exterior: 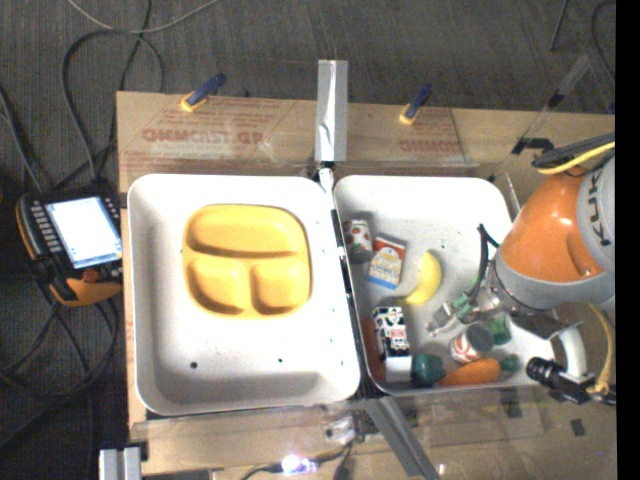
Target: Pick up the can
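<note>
A small can (358, 236) with a red and white label stands upright near the left wall of the right bin (440, 196), toward the back. My gripper (468, 320) hangs low over the front right part of that bin, well to the right of the can and nearer the front. Just under it lies a round red and white object (463, 349), partly hidden by the gripper. Nothing is visibly held.
The right bin also holds a small box (388, 262), a yellow fruit (426, 278), a cow-patterned carton (391, 330), a green item (428, 368) and a carrot (471, 373). A yellow divided tray (248, 258) lies in the left bin (160, 348).
</note>
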